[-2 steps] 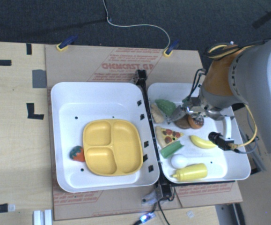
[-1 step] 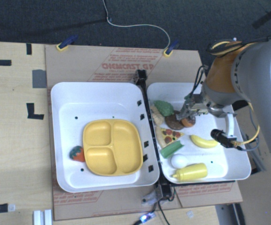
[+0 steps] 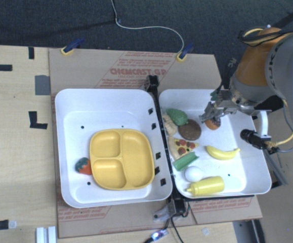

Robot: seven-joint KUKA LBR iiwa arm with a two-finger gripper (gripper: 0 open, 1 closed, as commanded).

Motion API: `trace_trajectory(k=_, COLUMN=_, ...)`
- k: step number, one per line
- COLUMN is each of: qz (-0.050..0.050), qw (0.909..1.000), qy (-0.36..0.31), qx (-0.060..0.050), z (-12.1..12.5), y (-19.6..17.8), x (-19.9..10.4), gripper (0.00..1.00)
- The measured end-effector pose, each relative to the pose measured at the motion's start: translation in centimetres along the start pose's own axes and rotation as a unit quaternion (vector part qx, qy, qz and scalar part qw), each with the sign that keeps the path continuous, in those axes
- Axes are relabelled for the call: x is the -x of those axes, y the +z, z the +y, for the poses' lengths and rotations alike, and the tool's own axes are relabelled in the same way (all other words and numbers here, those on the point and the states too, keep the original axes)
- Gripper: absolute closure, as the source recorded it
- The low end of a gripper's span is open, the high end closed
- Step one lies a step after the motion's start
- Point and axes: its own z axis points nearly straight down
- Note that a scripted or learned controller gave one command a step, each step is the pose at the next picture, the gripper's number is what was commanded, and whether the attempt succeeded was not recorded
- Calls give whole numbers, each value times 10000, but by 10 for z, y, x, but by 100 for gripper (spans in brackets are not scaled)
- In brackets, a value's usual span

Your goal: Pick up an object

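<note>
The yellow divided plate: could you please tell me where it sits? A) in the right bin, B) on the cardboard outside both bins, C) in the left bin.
C: the yellow plate lies flat in the left bin, while the banana and the other food lie in the right bin.

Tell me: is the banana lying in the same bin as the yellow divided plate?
No, the banana lies in the right bin, while the yellow divided plate sits in the left bin.
</note>
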Motion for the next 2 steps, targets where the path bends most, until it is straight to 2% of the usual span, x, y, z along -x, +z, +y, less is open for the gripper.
trace_trajectory(k=1, qz=-4, qw=10000, qy=0, qx=10, z=7, y=-58, x=7, gripper=100)
trace_trajectory(k=2, qz=5, qw=10000, qy=2, qx=-13, z=7, y=-65, x=6, gripper=100)
